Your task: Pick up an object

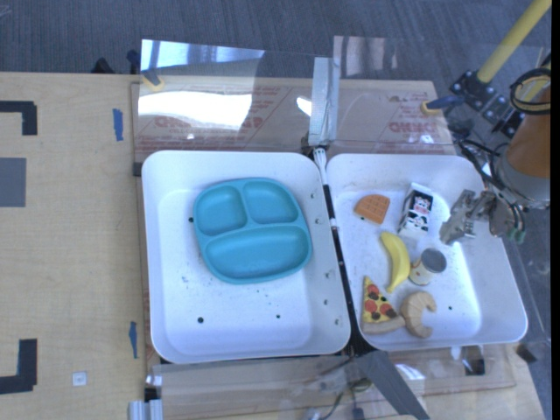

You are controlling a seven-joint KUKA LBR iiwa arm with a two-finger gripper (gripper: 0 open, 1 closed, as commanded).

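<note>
The right bin [490, 318] holds several toy foods. An orange waffle piece [373, 208] lies near its back left, with a small white carton with black print [418, 210] upright beside it. A yellow banana [396, 259] lies in the middle and a round grey-topped piece [429, 265] touches its right side. A pizza slice [378, 306] and a tan croissant [418, 311] sit at the front. My gripper [481, 221] hangs over the bin's right part, just right of the carton, open with nothing between its fingers.
The left bin [166, 304] holds a blue divided plate [252, 229]. A ridge [332, 243] separates the two bins. Clear panels [262, 103] stand behind them. The arm's cables and a yellow pole [516, 33] crowd the far right.
</note>
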